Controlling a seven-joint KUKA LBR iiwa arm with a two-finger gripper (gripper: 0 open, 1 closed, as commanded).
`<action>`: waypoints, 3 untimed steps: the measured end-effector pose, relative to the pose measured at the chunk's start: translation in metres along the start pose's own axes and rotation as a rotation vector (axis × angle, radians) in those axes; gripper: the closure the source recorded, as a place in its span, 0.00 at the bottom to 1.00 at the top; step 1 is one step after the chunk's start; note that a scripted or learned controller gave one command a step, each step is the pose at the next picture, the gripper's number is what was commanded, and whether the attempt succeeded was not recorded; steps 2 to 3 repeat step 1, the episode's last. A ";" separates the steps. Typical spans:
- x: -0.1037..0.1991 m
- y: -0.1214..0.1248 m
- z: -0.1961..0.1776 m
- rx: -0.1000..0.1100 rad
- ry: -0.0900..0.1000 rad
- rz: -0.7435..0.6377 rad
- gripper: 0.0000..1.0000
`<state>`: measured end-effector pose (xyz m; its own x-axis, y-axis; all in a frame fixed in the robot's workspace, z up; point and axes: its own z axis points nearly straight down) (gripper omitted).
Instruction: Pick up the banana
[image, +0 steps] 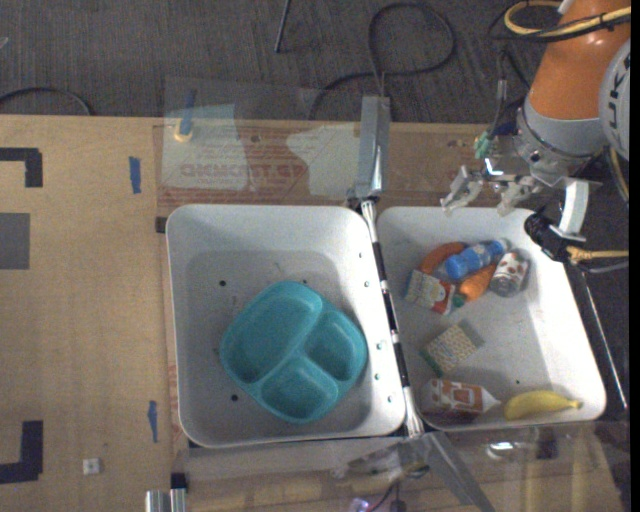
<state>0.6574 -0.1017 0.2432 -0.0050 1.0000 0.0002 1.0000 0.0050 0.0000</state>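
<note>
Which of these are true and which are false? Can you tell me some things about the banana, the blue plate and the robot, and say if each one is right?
1. The banana lies in the right bin. True.
2. The teal divided plate sits in the same bin as the banana. False: it is in the left bin.
3. The gripper is holding the banana. False: it sits over the right bin's far edge, away from the banana.
4. The banana is near the bin's front right corner. True.
5. The blue bottle touches the banana. False: it lies at the bin's far end.
</note>
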 end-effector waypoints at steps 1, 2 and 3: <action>0.015 -0.007 0.023 0.000 0.000 -0.152 0.00; 0.015 -0.007 0.023 0.000 0.000 -0.152 0.00; 0.015 -0.007 0.023 0.000 0.000 -0.152 0.00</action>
